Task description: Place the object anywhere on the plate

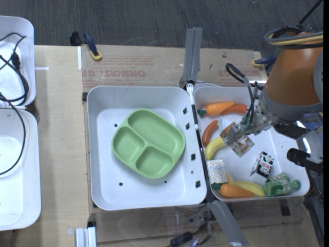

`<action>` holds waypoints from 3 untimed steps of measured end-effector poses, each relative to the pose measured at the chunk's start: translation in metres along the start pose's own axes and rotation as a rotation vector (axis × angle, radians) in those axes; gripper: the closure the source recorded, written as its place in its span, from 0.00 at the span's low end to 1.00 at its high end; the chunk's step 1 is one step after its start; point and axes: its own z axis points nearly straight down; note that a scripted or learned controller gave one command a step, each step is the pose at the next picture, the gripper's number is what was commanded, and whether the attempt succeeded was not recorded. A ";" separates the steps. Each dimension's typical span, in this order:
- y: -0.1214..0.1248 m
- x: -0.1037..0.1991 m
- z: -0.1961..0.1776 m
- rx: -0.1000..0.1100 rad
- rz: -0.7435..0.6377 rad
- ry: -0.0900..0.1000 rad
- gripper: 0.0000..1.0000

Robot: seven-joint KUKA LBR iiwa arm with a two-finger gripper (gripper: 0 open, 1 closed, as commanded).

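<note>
Here, nearest the lower edge of the right-hand white bin (303, 153), a green plastic bottle (280, 186), an orange toy carrot (235, 191) and a yellow toy banana (252, 187) are seen lying close together, with a small patterned packet (216, 171) just to their left. Farther in, a second yellow banana (214, 147) and a red toy chilli (208, 131) lie near the dividing wall, and the two-finger gripper (235, 136) is lowered among them over a small printed box (240, 145); whether it is spread or closed, or holds anything, cannot be told. The green three-compartment plastic plate (149, 143) rests in the left white bin (97, 138), bare of any object. A pick here may be judged liable to fail: crowded neighbours could be nudged or caught together, and a loose hold could let the object fall at the divider.
</note>
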 end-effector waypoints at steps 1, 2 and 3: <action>0.047 0.040 0.049 0.001 -0.211 0.001 1.00; 0.075 0.117 0.048 -0.001 -0.393 0.000 1.00; 0.075 0.117 0.048 -0.001 -0.392 0.000 0.00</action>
